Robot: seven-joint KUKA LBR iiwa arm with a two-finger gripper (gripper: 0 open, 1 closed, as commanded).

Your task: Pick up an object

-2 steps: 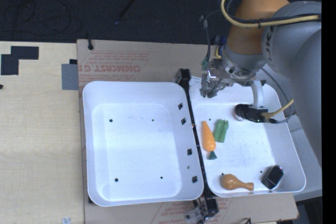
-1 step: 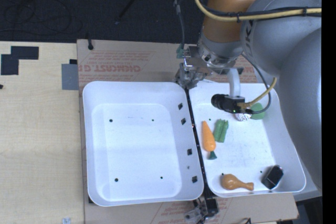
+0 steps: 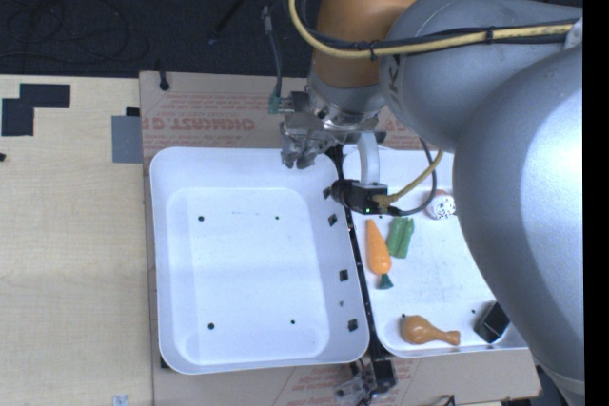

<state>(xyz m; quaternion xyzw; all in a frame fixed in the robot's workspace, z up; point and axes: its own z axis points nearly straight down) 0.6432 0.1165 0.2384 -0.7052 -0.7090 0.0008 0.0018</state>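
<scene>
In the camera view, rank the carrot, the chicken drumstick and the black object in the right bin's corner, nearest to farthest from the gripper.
From the gripper:
1. Carrot, right bin, by the divider.
2. Chicken drumstick, near the bin's front edge.
3. Black object, front right corner.

Colours in the two white bins

Orange carrot (image 3: 378, 247), green block (image 3: 400, 238), tan gourd-shaped toy (image 3: 427, 331), black object (image 3: 491, 321), white speckled ball (image 3: 441, 206).

One fixed camera sits above the tabletop (image 3: 67, 233) and looks down on it at a slant, taking in the left bin (image 3: 252, 276) whole and part of the right bin (image 3: 433, 276). The arm (image 3: 495, 62) enters from the right and passes close beneath the lens, looming large and covering that bin's far right side.
</scene>
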